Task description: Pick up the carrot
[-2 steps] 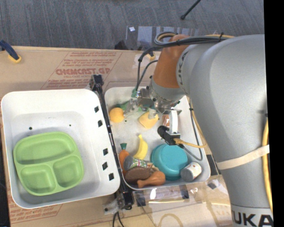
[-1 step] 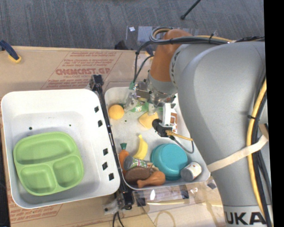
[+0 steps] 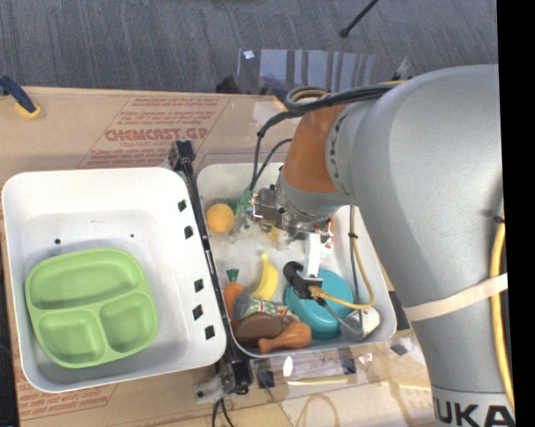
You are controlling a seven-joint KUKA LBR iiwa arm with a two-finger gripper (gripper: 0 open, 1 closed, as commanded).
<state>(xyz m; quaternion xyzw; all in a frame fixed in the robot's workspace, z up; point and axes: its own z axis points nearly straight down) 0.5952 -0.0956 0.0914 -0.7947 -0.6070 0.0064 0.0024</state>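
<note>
The carrot (image 3: 234, 297) is a small orange piece with a green top. It lies in the right bin (image 3: 215, 179) against its left wall, just left of the banana (image 3: 268, 277). My gripper (image 3: 282, 223) hangs over the middle of the right bin under the orange-banded wrist. It is up and to the right of the carrot and apart from it. The wrist hides its tips.
Beside the carrot lie an orange ball (image 3: 219, 218), a brown drumstick (image 3: 286, 338), a dark brown piece (image 3: 257, 324) and a teal dish (image 3: 322, 305) with a ladle. The left bin (image 3: 90, 194) holds a green divided tray (image 3: 90, 304). A black clip bar (image 3: 193, 211) separates the bins.
</note>
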